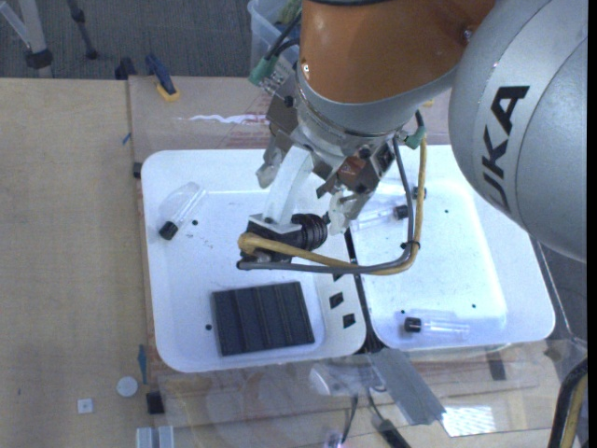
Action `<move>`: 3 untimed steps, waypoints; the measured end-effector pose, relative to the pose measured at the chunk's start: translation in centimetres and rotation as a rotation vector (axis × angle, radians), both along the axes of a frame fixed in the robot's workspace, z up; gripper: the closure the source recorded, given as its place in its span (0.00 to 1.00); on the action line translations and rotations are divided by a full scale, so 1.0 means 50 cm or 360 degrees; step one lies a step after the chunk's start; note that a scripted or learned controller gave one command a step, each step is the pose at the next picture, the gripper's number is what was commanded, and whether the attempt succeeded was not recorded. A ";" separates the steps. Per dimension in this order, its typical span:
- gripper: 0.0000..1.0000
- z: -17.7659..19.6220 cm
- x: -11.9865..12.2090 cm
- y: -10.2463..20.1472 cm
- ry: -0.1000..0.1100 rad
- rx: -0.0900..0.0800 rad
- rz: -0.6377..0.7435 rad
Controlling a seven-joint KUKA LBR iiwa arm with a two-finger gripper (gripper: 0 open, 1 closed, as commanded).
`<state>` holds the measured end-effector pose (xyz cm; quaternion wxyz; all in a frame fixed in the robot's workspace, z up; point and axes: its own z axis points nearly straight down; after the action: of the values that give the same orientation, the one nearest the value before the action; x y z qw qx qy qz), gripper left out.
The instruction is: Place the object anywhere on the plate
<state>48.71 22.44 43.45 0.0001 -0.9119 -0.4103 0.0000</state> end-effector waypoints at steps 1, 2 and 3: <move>0.00 -0.429 -0.017 -0.001 0.0004 -0.0002 -0.0283; 1.00 -0.411 -0.015 -0.002 0.0003 -0.0002 -0.0287; 1.00 -0.191 0.080 0.000 0.0000 -0.0001 -0.0187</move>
<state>52.69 22.42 33.88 -0.0001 -0.9345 -0.3559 0.0000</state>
